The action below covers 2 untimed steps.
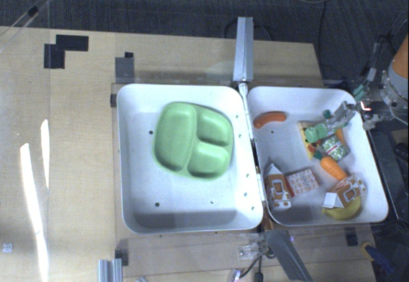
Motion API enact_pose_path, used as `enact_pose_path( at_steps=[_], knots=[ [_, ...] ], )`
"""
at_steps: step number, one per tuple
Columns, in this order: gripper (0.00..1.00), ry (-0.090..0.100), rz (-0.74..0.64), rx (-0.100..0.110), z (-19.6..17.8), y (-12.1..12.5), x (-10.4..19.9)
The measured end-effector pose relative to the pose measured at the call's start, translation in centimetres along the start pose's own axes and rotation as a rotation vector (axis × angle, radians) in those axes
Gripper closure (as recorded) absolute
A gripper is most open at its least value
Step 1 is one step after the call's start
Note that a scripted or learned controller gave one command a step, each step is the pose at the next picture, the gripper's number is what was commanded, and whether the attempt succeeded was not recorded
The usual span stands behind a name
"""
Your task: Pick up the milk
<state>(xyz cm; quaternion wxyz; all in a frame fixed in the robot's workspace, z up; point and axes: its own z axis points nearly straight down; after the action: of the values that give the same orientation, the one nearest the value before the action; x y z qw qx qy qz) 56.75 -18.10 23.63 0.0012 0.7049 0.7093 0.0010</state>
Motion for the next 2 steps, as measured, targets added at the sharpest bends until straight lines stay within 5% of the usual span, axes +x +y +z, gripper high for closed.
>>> enact_pose_path(
  at_steps=[1, 2],
  knots=[
    [0.00, 0.001, -0.061, 0.000, 4.8, 4.0, 8.5],
    [0.00, -0.001, -0.032, -0.003, -8.5, 1.4, 9.0]
  ],
)
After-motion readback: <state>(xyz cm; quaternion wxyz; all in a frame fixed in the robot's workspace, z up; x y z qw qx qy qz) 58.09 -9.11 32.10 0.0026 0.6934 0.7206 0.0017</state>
